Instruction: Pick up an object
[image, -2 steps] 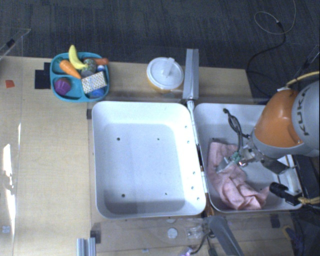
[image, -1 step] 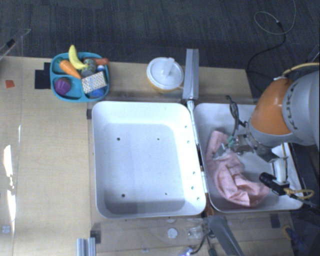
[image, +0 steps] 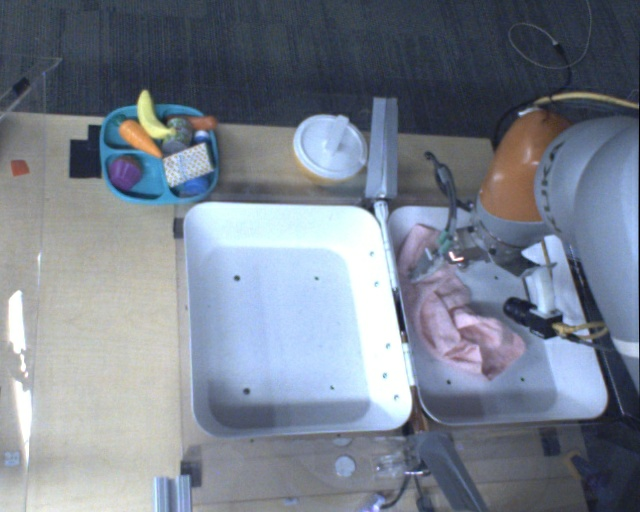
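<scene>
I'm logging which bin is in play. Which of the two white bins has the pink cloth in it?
The right bin, under the arm: the crumpled pink cloth lies in it. The left bin shows bare white floor.

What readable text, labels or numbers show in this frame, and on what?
None legible.
The patterned grey sponge-like block in the blue divided plastic tray: speckled, no letters.
The round white lidded container: no print visible.
The crumpled pink cloth and the white bins: unmarked.

Your arm (image: 575, 170) enters from three o'clock, orange-banded wrist bent down, gripper (image: 447, 256) pointing toward nine o'clock.
</scene>
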